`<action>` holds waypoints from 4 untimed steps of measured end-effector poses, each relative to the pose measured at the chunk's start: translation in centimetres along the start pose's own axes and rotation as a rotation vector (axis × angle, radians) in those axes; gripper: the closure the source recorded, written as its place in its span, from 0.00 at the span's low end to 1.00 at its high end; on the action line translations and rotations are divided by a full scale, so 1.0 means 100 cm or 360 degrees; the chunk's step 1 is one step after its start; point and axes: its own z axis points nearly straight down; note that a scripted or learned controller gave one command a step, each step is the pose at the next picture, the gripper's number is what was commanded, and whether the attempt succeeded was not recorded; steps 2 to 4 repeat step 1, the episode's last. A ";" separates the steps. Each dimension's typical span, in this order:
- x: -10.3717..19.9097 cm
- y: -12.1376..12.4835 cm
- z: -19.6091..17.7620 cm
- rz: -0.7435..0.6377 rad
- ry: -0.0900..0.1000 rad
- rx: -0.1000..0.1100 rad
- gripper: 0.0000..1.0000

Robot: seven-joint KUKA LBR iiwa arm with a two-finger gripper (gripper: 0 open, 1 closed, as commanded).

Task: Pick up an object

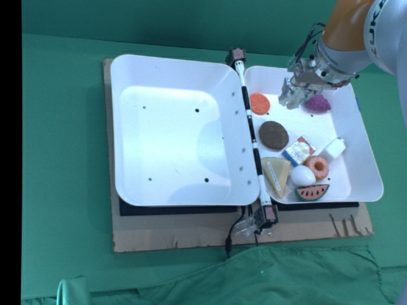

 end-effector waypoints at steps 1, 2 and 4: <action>0.005 -0.003 -0.063 0.0000 0.0000 -0.0003 1.00; 0.005 -0.003 -0.063 0.0000 0.0000 -0.0003 1.00; 0.005 -0.003 -0.063 0.0000 0.0000 -0.0003 1.00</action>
